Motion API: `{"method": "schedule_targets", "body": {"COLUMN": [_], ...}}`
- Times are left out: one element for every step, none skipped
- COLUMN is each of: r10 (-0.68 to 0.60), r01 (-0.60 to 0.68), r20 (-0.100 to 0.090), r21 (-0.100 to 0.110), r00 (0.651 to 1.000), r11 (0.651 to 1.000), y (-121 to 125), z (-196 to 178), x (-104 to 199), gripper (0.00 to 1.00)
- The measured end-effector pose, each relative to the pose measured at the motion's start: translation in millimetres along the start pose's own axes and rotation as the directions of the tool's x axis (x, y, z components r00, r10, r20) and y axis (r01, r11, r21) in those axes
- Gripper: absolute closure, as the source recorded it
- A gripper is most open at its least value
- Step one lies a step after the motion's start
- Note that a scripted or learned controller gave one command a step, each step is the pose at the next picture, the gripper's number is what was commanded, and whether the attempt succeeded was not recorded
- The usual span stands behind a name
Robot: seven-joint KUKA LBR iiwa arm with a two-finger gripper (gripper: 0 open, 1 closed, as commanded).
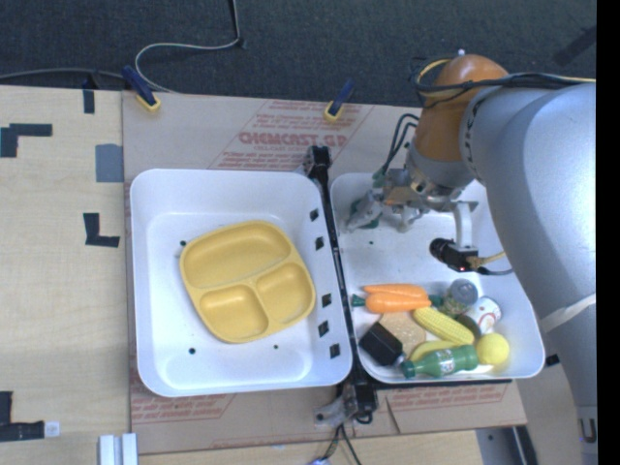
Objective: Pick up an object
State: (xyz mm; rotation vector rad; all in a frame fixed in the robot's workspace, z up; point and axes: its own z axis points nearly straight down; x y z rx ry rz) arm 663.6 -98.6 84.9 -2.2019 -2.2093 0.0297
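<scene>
Left white plastic bin (155, 289): yellow three-compartment plastic tray (247, 279) only. Right white bin (528, 352): orange toy carrot (392, 298), yellow toy corn cob (444, 325), green plastic bottle (441, 361) clustered at near end, none lifted. Pick not yet made. Gripper (387, 206) low over far end, apparently nothing held; finger state indeterminable.

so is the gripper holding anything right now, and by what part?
Nothing is held. The gripper sits over bare floor at the far end of the right bin, apart from the carrot, corn and bottle.
</scene>
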Motion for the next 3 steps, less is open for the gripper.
{"method": "schedule_targets", "body": {"r10": [0.001,0.0,0.0], "r01": [-0.001,0.0,0.0], "r20": [0.002,0.0,0.001], "r21": [-0.001,0.0,0.0], "r00": [1.0,1.0,1.0], "r11": [1.0,1.0,1.0], "y": [-0.1,0.1,0.1], "z": [0.1,0.1,0.1], "x": [1.6,0.8,0.9], "gripper": [0.0,0.0,0.0]}}
